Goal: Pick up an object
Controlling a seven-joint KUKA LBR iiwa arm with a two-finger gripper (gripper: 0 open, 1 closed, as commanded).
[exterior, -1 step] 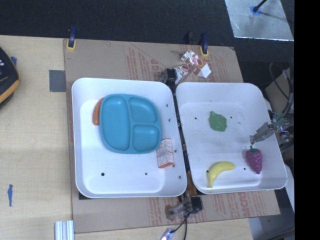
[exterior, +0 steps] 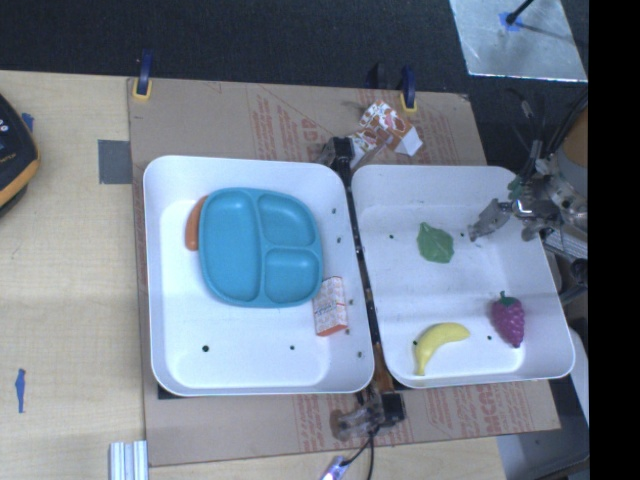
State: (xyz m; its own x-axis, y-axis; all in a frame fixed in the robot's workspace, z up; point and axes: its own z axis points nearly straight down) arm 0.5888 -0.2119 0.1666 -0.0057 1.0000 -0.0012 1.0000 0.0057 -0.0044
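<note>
The gripper (exterior: 492,220) hung over the right bin (exterior: 400,183), near its right edge; whether its jaws were open could not be determined. A green leaf (exterior: 435,243) lay just left of it, with a banana (exterior: 438,342) and purple grapes (exterior: 508,320) nearer the front wall.

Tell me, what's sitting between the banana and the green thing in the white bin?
Nothing. In the camera view, the stretch of the right bin between the yellow banana and the green leaf-shaped toy is bare white floor. The purple grapes sit off to the side.
</note>
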